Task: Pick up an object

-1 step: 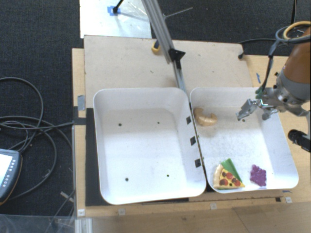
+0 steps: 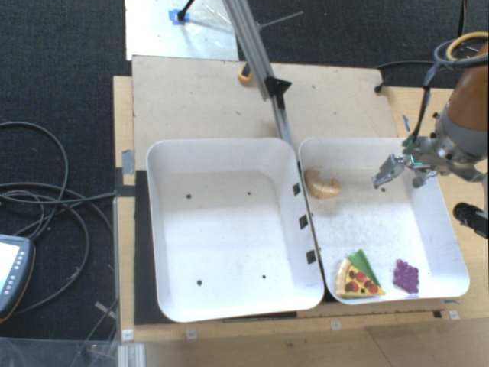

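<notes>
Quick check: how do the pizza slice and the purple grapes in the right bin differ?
The pizza slice is flat, triangular, yellow with red spots and a green edge; the grapes are a lumpy, all-purple cluster. The slice looks larger. It lies left of the grapes. Both rest near the right bin's front edge, apart from each other.

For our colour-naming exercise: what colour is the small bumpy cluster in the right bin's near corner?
Purple. The bumpy cluster shows best in the camera view, beside the pizza slice.
</notes>
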Controlling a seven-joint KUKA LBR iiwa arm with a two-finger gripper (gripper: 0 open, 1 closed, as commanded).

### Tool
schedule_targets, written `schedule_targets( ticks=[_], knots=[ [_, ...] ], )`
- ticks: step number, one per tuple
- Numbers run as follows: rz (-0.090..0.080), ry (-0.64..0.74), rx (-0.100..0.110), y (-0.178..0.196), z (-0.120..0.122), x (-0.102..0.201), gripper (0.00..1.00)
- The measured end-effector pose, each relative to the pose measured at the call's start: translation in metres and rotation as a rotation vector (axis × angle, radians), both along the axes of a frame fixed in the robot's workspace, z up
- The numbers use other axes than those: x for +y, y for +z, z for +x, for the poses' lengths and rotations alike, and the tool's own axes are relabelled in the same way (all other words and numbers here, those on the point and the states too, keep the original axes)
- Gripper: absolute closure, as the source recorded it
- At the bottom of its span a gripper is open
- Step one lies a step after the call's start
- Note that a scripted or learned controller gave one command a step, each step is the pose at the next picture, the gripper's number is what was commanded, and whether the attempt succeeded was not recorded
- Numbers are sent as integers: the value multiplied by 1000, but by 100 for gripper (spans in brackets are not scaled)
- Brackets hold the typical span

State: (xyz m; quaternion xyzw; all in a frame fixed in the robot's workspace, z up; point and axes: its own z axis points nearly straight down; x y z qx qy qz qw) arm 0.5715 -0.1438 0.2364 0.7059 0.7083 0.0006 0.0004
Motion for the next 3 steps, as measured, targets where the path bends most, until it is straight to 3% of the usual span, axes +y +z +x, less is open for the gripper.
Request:
schedule_targets(
  ticks=[3],
  knots=[
    [1,-3,6,-142,-10,7,0]
  ],
)
